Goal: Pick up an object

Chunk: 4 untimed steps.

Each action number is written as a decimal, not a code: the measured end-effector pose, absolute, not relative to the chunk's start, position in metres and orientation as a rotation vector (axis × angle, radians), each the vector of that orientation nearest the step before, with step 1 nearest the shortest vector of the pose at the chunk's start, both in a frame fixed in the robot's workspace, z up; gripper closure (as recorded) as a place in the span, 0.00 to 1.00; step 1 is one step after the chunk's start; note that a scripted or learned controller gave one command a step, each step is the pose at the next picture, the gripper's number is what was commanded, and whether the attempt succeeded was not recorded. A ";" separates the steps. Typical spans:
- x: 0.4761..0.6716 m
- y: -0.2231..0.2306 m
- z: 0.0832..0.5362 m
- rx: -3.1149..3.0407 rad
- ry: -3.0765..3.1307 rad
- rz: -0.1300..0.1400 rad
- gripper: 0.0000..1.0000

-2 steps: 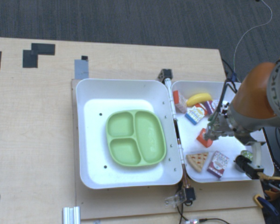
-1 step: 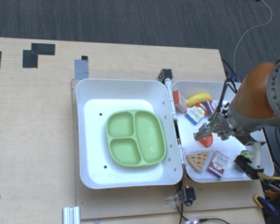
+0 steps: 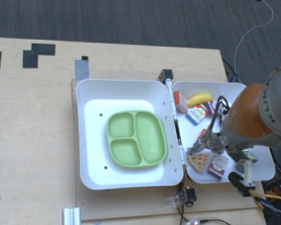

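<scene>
Down in the right bin (image 3: pixel 267 170) hangs the claw (image 3: pixel 200 146), low over the toys at the near end. I cannot tell if it is wide or narrow, because the metal bits look too small and dark from up here. Nothing shows clearly in its grip. Just under it lies a waffle slice (image 3: pixel 199 161), tan with little squares. Right beside that is a small packet (image 3: pixel 218 165) with red and white on it. Behind the claw rises the arm (image 3: pixel 271 111), grey, with a fat orange band (image 3: pixel 246 114) that hides part of the bin. A black cable (image 3: pixel 218 109) loops up by the band. Farther back in the same bin sits a blue and white box (image 3: pixel 195 116), and next to it a dark purple packet (image 3: pixel 208 109). Past those, near the far wall, lies a yellow banana (image 3: pixel 199 99). A red thing (image 3: pixel 176 98) stands by the wall between the bins. The left bin (image 3: pixel 91 139) holds a green plate (image 3: pixel 136 138) with three parts, lying flat in the middle. Both bins sit on a pale wood bench (image 3: pixel 33 139). Far back on the bench are some dark tape squares (image 3: pixel 37 54), and beyond the bench is grey carpet (image 3: pixel 131 13).
</scene>
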State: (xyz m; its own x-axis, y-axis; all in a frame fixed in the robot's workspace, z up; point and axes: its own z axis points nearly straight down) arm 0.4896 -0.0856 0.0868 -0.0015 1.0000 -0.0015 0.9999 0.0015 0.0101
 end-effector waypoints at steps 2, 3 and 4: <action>0.492 -0.085 0.098 2.208 2.216 0.016 0.00; 0.494 -0.085 0.109 2.205 2.215 0.021 1.00; 0.494 -0.085 0.109 2.204 2.216 0.021 0.00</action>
State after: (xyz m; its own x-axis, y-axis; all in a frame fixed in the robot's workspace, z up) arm 0.4936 -0.0846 0.1087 -0.0051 1.0000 -0.0018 0.9998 0.0052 0.0207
